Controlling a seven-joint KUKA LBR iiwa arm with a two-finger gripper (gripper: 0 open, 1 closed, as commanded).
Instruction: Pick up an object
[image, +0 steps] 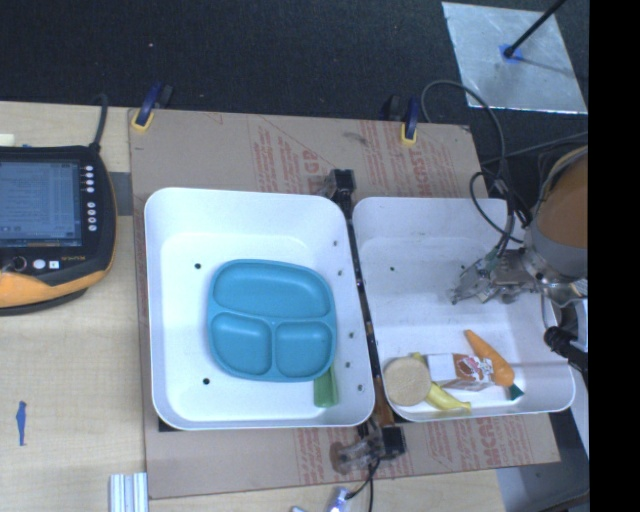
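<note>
Camera view: gripper (478, 287) poised over the right bin (420, 225), nothing between its fingers.
Finger spread cannot be judged here. 1 carrot (489, 357), 1 banana (443, 397), 1 round tan piece (406, 380) and 1 small packet (466, 369) crowd the near edge; the carrot lies nearest, so advise approaching it across its narrow width. The left bin (175, 225) carries 1 blue divided plate (270, 320).

Orange carrot (489, 357), yellow banana (445, 398), tan round disc (406, 381) clustered in right bin's near corner.
</note>
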